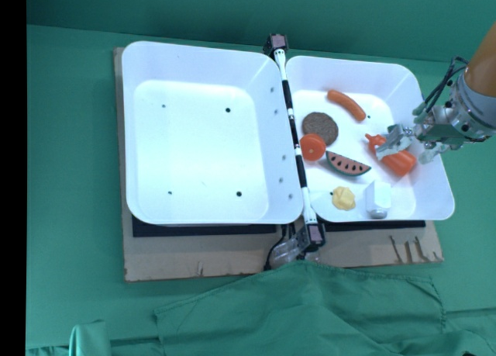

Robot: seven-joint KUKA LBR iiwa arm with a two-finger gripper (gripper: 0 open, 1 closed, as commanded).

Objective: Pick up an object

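the claw sits over the right part of the right bin, entering from the right edge of the view below the arm's orange band. whether the claw is released or clenched cannot be told from this view. directly beneath and beside the claw lies an orange-red toy, elongated, with a small stem-like end toward the left; it touches or nearly touches the claw, but nothing shows it lifted off the bin floor.

other items in the right bin, outward from the claw:
- a white block near the front wall, just beside a small grey item at its front edge.
- a yellow lump, left of the white block.
- a watermelon slice, red with dark seeds, left of the orange-red toy.
- an orange round piece, close to the bin's left wall and just beside the slice's tip.
- a brown disc, lying flat behind the orange round piece.
- a sausage, orange-red, set at a slant toward the rear.

the left bin adjoins the right bin along a black-and-white bar with dark fittings at both ends. dark dots mark the left bin's floor. both bins rest on a cardboard sheet laid on the green counter. a fold of green cloth lies in front of the cardboard.
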